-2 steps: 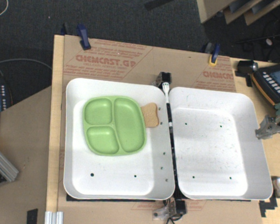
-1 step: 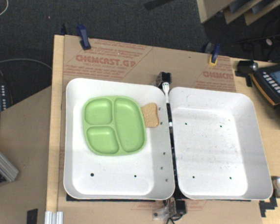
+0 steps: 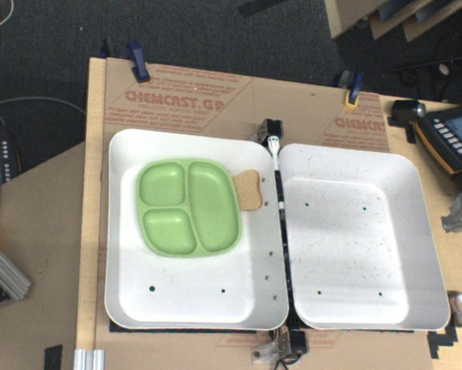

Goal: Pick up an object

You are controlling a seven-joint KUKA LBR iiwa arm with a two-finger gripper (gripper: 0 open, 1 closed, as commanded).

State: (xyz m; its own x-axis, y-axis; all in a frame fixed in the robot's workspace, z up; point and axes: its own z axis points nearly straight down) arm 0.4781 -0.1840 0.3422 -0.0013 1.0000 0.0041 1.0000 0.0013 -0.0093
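Observation:
A green divided plate [image 3: 188, 207] with three compartments lies flat in the upper part of the left bin [image 3: 196, 299]. A small tan piece, like a slice of toast [image 3: 248, 190], rests against the plate's right rim near the bin's back right corner.
The right bin [image 3: 356, 233] sits beside the left one, its floor speckled with dark specks. Both bins rest on a cardboard sheet [image 3: 183, 94] held by clamps at the back. A handheld controller [image 3: 455, 137] lies at the far right of the bench.

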